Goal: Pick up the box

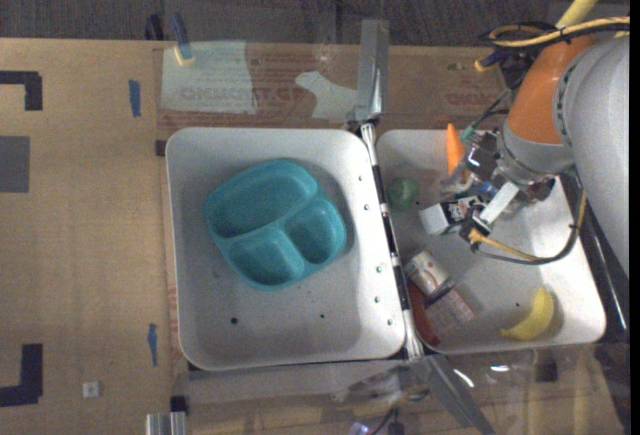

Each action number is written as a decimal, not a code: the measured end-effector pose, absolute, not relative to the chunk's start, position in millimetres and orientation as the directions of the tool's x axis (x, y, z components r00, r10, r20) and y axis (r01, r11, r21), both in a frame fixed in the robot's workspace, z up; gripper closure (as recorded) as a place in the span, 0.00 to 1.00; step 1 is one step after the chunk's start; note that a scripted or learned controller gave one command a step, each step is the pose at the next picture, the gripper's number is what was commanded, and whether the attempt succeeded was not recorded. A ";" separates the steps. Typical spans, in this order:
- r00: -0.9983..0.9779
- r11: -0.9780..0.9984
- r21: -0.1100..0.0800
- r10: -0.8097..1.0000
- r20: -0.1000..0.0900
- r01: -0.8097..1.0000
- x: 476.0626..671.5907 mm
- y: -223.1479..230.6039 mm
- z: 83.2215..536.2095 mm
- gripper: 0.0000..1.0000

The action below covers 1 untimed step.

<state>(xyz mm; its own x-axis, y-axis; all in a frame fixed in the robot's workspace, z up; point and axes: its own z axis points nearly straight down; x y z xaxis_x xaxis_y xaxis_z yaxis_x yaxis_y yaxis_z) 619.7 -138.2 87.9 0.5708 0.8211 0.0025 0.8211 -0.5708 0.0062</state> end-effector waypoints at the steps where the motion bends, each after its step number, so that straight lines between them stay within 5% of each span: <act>1: 0.568 -0.568 0.010 0.823 -0.001 0.823 620.3 -139.0 99.0 1.00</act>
